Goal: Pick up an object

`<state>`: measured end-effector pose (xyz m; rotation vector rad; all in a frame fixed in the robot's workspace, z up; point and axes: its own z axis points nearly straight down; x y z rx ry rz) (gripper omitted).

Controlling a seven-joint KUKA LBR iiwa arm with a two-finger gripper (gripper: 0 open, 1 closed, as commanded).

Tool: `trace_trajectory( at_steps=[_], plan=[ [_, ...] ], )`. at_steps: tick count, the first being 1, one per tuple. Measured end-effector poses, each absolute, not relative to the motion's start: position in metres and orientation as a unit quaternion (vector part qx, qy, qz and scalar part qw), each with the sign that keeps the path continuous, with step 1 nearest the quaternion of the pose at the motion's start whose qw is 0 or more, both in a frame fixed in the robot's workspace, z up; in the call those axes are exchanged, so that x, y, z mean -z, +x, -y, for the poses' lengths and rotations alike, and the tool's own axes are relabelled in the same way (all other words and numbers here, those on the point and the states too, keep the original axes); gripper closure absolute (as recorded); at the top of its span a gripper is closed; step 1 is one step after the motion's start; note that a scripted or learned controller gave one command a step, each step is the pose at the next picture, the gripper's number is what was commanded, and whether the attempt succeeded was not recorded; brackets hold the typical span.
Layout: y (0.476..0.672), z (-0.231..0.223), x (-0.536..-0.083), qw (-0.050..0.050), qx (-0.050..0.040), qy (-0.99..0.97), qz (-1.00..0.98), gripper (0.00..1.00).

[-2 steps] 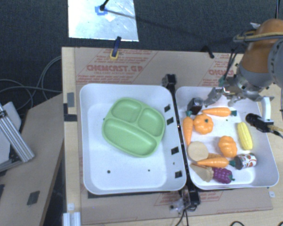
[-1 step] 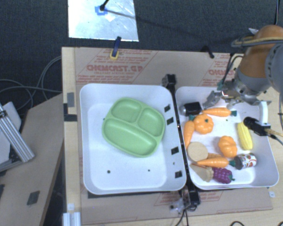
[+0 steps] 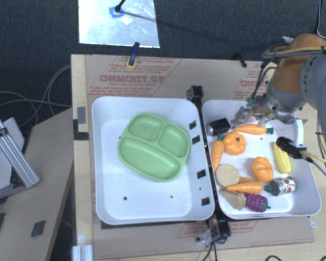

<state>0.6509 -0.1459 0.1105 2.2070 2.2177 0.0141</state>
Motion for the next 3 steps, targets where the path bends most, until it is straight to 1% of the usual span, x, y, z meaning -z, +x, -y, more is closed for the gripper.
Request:
trace_trajectory(
  at_steps=[1,2,3],
  plan=[
    [0.652,0.147,-0.121,0.009,-0.0045,0.705,-0.709,1.00],
    [0.658,0.141,-0.168,0.003,-0.0023,0.705,-0.709,1.00],
    [0.660,0.141,-0.223,0.003,-0.0025,0.705,-0.709,1.00]
  ],
)
